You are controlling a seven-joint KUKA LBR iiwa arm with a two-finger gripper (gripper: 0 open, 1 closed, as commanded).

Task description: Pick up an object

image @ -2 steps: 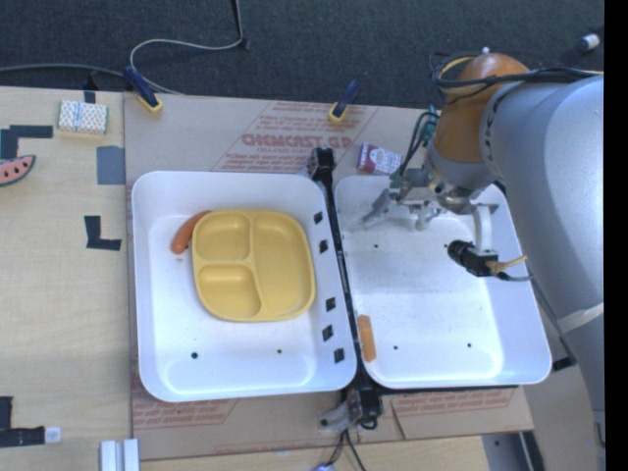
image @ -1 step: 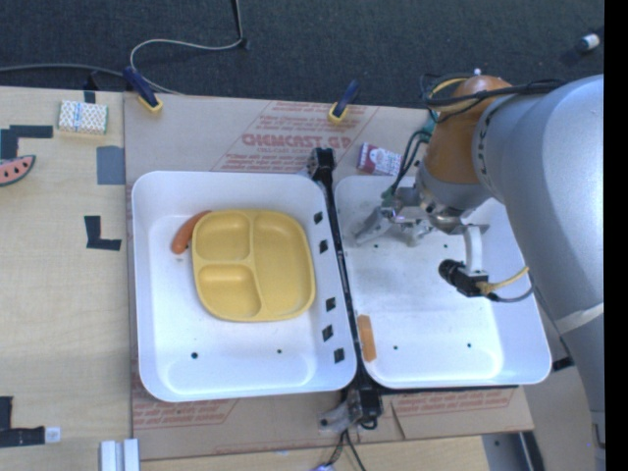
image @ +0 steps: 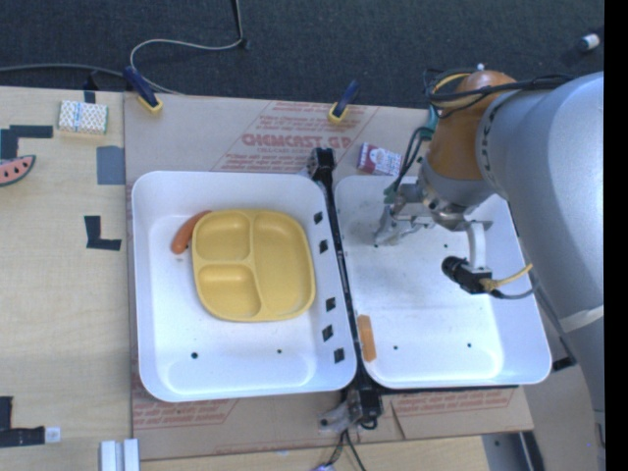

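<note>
In the left bin (image: 157, 292), yellow tray (image: 253, 264) beside sausage (image: 181, 235).

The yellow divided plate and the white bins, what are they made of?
The yellow plate looks like moulded plastic with a matte finish: even colour, rounded compartment walls, soft highlights. The white bins also seem plastic, smooth and slightly glossy, with rounded corners and thin raised rims. It could be melamine; the look leaves it open.

You've got the arm (image: 530, 155) reaching in over the right bin (image: 442, 351), gripper (image: 392, 232) hanging low near the bin's upper left area with nothing between its fingers. The left bin (image: 167, 361) holds a yellow divided plate (image: 253, 265), with an orange hot-dog-looking piece (image: 181, 235) tucked against its left edge. A small orange carrot-like piece (image: 366, 337) lies along the right bin's left wall.
</note>
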